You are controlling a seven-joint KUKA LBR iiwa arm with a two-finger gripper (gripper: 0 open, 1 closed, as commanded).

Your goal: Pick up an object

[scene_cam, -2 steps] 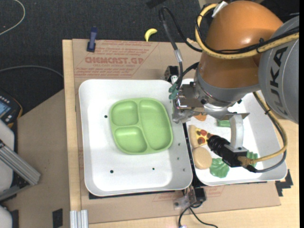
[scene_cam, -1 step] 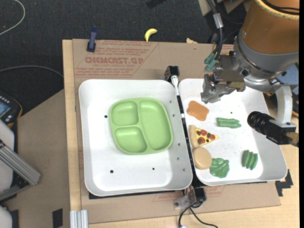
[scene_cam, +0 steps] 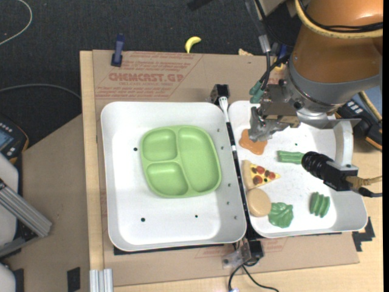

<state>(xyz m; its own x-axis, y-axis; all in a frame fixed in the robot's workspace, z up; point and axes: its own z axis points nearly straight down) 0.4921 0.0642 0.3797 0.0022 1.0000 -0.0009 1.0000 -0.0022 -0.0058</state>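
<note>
My gripper point(scene_cam: 258, 132) hangs low over the far left part of the right bin point(scene_cam: 349, 218), right above an orange toy piece point(scene_cam: 251, 144) that its fingers touch or nearly touch. In the same bin lie a pizza slice point(scene_cam: 260, 174), a tan round cookie point(scene_cam: 259, 202), a green leafy piece point(scene_cam: 281, 215), a green pod point(scene_cam: 290, 157) and a second green pod point(scene_cam: 319, 204). The left bin point(scene_cam: 121, 218) holds a green divided plate point(scene_cam: 180, 160) near its middle.
The two bins meet along a raised rim point(scene_cam: 234, 163) just left of the gripper. Both rest on a brown cardboard sheet point(scene_cam: 146, 75). A blue clip point(scene_cam: 117, 50) and a yellow banana toy point(scene_cam: 192, 42) lie at the sheet's far edge.
</note>
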